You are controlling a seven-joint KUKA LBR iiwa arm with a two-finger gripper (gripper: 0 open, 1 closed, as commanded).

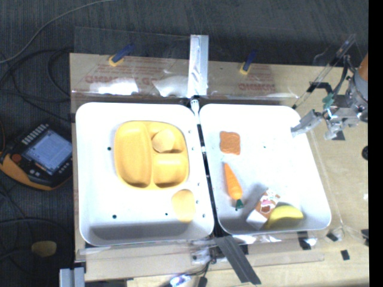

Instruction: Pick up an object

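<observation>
The right bin (pixel 299 178) holds an orange-brown square piece (pixel 230 142), a toy carrot (pixel 233 183) with its green tip toward the front, a small printed carton (pixel 267 204) and a yellow banana (pixel 283 214) in the front right corner. My gripper (pixel 326 123) hangs over the bin's far right rim, well apart from every object, with nothing seen in it. The arm reaches in from the right edge.
The left bin (pixel 96 184) holds a yellow divided tray (pixel 140 157) with a round tan piece (pixel 163 140) in one section, and a pale yellow piece (pixel 184 202) beside the tray. A handheld controller (pixel 39 155) lies on the floor at left.
</observation>
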